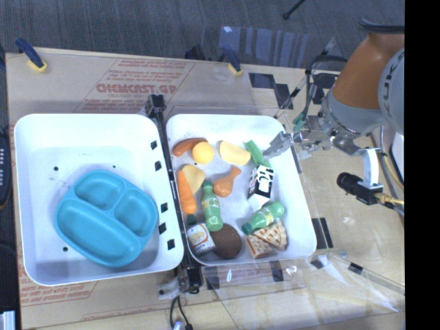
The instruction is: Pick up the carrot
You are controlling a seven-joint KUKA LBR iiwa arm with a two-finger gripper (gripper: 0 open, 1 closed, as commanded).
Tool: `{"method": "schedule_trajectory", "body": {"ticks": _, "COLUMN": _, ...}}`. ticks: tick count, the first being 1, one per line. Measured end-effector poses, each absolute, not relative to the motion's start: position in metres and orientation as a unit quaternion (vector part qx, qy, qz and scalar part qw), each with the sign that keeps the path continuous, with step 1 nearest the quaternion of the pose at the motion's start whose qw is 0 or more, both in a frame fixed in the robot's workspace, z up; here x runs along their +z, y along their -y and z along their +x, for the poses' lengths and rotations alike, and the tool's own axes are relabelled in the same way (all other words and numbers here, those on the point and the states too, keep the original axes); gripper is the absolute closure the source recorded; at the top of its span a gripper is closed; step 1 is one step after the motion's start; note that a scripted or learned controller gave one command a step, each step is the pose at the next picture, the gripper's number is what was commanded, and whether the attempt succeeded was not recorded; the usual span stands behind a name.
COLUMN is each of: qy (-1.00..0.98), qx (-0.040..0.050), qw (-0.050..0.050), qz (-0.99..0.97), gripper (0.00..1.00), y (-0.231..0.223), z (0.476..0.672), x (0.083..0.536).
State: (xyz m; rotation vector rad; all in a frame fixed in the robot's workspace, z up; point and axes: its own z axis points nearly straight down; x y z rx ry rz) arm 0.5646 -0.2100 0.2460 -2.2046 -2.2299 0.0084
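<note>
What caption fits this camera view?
Gripper hovers at the right bin's edge; carrot lies among toy food.

Fixed above the table (357, 205), looking down at a slant from the near edge toward the far edge. Set at middling range: both white bins taken in whole, left bin (27, 184) and right bin (302, 212) side by side across the middle. Beyond the table's far edge, a strip of dark floor (137, 12) along the top. Arm (364, 74) entering from the right, cropped at the shoulder.
</note>
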Motion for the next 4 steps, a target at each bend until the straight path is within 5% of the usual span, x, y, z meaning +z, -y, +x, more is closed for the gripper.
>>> {"method": "schedule_trajectory", "body": {"ticks": 1, "qy": 0.726, "qx": -0.0001, "qw": -0.001, "qz": -0.687, "gripper": 0.00, "y": 0.153, "z": 0.575, "x": 0.105}}
{"method": "schedule_trajectory", "body": {"ticks": 2, "qy": 0.729, "qx": 0.0037, "qw": 0.003, "qz": -0.684, "gripper": 1.00, "y": 0.153, "z": 0.574, "x": 0.113}}
{"method": "schedule_trajectory", "body": {"ticks": 3, "qy": 0.579, "qx": 0.0008, "qw": 0.003, "qz": -0.815, "gripper": 1.00, "y": 0.048, "z": 0.576, "x": 0.193}}
{"method": "schedule_trajectory", "body": {"ticks": 4, "qy": 0.451, "qx": 0.0040, "qw": 0.004, "qz": -0.892, "gripper": 1.00, "y": -0.075, "z": 0.572, "x": 0.191}}
